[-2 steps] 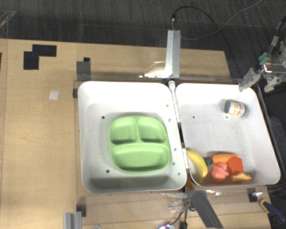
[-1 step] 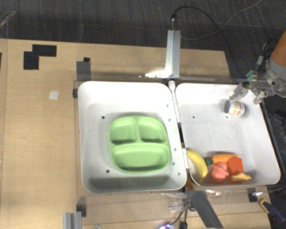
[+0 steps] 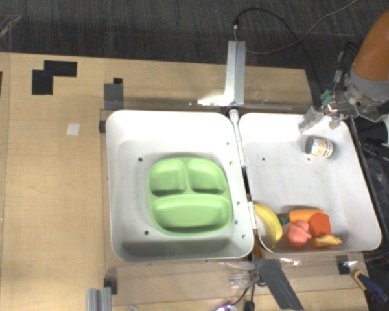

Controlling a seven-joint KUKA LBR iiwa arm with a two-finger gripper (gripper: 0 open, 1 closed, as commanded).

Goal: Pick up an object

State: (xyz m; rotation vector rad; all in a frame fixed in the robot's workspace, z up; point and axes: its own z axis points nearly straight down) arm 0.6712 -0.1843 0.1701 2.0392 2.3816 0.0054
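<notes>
**Approaching the right bin: nothing lifted yet**

Reaching in from the right, the arm hangs over the far right corner of the right bin, its gripper low near the bin's back wall. Whether the jaws stand open or closed cannot be told at this size; nothing is seen between them. Candidate objects all lie in the right bin. A small jar, on its side, rests just beside and in front of the gripper, apart from it. Along the near edge sit a banana, a pink piece, an orange block and a small yellow piece, clustered and partly touching one another. The left bin carries a green tray with three compartments. As judged from this layout, the pick is at its start: every object rests on a bin floor, and descent, closure and lift all remain. The jar appears the likeliest target.
</notes>
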